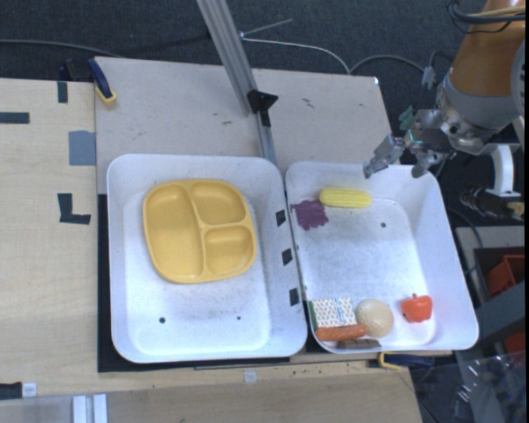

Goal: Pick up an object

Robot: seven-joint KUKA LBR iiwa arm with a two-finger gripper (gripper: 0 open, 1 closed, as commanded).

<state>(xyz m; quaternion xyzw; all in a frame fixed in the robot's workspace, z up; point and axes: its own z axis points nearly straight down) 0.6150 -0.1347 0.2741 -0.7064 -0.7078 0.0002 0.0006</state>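
The claw (397, 159) hangs spread open and empty over the far rim of the right bin (441, 210), just right of the corn cob (345, 198). I'd worry about that rounded cob rolling sideways when the claw closes on it, or a finger catching the bin wall.

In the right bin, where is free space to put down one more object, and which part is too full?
The middle of the right bin is bare, between the corn cob and purple piece at the far end and the near row. That near edge is crowded: patterned packet, carrot, egg-like ball, red piece.
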